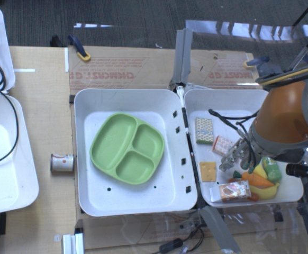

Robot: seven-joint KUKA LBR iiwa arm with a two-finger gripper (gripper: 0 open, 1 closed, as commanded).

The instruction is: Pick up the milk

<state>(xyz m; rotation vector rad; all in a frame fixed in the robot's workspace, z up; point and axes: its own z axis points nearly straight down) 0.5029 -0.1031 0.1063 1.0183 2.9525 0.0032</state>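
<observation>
Two white bins sit side by side on the desk. Left bin point(85, 157): one green tray point(126, 148). Right bin point(225, 102): one milk carton point(234, 190) lying at the front edge, just below the gripper point(234, 159); gripper opening cannot be determined. One carrot point(259, 180) lies just right of the milk.

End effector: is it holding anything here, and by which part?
Cannot be told. The end effector hangs low over the right bin, with nothing visibly between its fingers.
</observation>
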